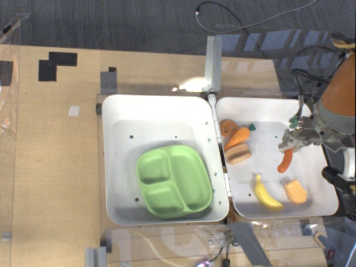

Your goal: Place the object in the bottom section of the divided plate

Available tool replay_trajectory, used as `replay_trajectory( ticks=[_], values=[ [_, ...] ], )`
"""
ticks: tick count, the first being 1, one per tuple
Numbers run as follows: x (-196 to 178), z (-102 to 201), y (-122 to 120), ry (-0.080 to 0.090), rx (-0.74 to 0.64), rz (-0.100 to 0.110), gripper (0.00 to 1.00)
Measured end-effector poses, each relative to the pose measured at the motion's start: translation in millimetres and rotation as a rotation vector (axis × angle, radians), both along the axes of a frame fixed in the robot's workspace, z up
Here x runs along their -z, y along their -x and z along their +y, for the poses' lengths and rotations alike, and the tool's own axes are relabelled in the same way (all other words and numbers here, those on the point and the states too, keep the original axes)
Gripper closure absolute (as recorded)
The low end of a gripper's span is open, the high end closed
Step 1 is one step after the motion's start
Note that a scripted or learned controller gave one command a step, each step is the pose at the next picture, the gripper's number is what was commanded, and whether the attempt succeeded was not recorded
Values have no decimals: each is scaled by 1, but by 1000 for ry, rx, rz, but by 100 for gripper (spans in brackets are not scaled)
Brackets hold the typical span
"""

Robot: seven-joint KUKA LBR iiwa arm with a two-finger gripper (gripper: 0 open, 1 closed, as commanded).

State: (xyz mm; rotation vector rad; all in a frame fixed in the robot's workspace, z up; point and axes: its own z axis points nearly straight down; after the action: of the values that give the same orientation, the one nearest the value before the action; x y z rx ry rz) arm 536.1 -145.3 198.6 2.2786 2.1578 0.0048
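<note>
Camera view, landmark: we take the pale green divided plastic plate (174,181) as our reference; it lies slightly turned in the left shallow white bin (119,149), toward that bin's near side.

Plate sections: we count three hollows, two smaller ones on its left and one long one on its right, and we see nothing lying in them.

Right bin: the second shallow white bin (267,113) sits just right of the plate's bin, the two rims touching along a metal divider.

Gripper: the grey two-finger gripper (291,141) hangs over the right bin, well right of the plate, with the arm's orange band (340,93) above it at the right edge.

Sausage: a small red-orange sausage-shaped toy (285,161) sits directly under the gripper, its upper end at the fingertips.

Gripper state: we cannot tell whether the fingers pinch the sausage or stand spread.

Other items, right of the plate: an orange carrot toy (238,136) just past the divider, a brown round piece (227,127) behind it, a tan bun-like piece (238,155) touching the carrot's near side.

Near side of right bin: a yellow banana toy (266,193) and an orange wedge-shaped block (296,192) just beside it.
</note>
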Motion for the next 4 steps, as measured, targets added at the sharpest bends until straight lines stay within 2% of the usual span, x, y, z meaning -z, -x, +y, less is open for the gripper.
replay_trajectory(
  ticks=[1, 2, 3, 4],
  values=[
    [43, 51, 47, 0, -210, 3, 100],
    [14, 142, 48, -1, -42, 1, 100],
    [10, 220, 49, 0, -128, 3, 100],
    [10, 220, 49, 0, -128, 3, 0]
  ],
)
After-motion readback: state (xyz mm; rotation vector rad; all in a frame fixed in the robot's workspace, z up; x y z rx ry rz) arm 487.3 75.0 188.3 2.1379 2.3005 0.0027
